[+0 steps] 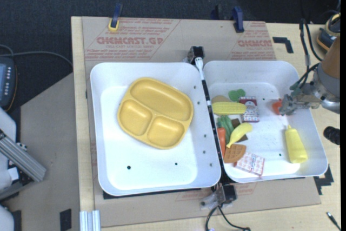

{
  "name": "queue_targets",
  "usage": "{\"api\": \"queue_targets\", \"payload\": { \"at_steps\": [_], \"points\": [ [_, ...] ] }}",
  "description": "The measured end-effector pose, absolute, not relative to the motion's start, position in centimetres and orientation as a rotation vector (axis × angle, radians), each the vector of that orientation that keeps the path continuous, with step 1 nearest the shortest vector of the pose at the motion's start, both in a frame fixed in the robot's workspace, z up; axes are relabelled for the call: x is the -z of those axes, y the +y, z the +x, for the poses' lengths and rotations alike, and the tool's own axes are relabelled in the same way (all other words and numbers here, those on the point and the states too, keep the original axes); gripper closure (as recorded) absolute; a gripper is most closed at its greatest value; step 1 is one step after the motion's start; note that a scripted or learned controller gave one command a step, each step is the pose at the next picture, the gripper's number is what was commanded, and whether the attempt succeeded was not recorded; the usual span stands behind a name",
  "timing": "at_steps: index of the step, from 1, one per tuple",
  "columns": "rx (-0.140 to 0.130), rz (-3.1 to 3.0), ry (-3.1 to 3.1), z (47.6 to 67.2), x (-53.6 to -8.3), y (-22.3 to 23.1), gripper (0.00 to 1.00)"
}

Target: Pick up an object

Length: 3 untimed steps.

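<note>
My gripper (287,103) hangs low over the right side of the right bin (270,70), with the arm reaching in from the right. A small red object (277,107) lies right at its tip on the left; whether it is held is unclear. A yellow mustard bottle (295,144) lies just below the gripper. Farther left in the same bin lie a corn cob (228,108), a banana (239,133), a carrot (221,139), a green leaf piece (235,95) and a red-and-white packet (250,109).
The left bin (108,132) holds a yellow divided plate (155,112). A brown waffle piece (234,153) and a pink patterned packet (250,163) sit at the right bin's front. A black divider clip (196,53) sits between the bins at the back.
</note>
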State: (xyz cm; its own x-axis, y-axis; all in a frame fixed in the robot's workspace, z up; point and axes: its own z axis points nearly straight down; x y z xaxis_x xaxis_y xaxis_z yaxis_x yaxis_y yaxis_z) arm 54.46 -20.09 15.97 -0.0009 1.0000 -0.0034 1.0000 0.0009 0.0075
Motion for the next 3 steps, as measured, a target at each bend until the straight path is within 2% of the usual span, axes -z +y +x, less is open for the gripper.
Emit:
{"api": "queue_targets", "payload": {
  "at_steps": [1, 2, 3],
  "points": [
    [-0.005, 2.215, 2.219, 54.2, -20.8, -19.3, 1.0],
    [-0.003, 2.216, 2.22, 54.3, -22.6, -19.3, 1.0],
    [-0.003, 2.214, 2.226, 56.2, -22.3, -15.0, 1.0]
  ]
}}
